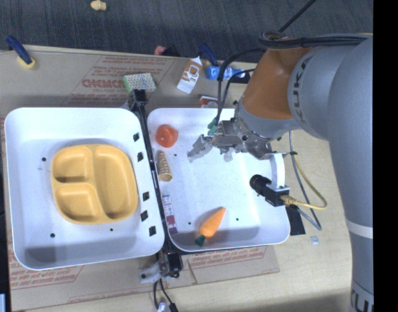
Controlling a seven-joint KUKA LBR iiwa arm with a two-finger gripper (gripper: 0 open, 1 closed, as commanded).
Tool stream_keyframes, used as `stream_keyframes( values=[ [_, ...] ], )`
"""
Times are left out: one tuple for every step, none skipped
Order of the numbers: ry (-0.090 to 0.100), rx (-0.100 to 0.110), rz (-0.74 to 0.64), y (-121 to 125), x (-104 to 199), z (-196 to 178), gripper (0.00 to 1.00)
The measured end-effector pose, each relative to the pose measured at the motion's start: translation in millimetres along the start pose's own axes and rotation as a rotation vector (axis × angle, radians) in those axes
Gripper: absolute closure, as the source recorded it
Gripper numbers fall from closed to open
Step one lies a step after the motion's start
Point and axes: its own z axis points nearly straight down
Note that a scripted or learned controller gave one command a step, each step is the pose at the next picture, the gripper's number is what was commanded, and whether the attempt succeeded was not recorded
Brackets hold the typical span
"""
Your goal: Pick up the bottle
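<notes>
I see my gripper [200, 149] over the right bin [250, 234], but I cannot tell if it is open or shut. The small bottle [169, 213] lies flat by the bin's left wall, apart from it.

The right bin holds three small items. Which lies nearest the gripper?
The round orange-red item at the bin's upper left lies nearest the gripper. The ridged tan piece sits lower, and the carrot lies by the bottom edge.
</notes>
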Motion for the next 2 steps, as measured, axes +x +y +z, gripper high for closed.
stream_keyframes(
  values=[
    [0.0,0.003,-0.005,0,0,-10,1.0],
    [0.0,0.0,-0.324,-89,18,-26,1.0]
  ],
)
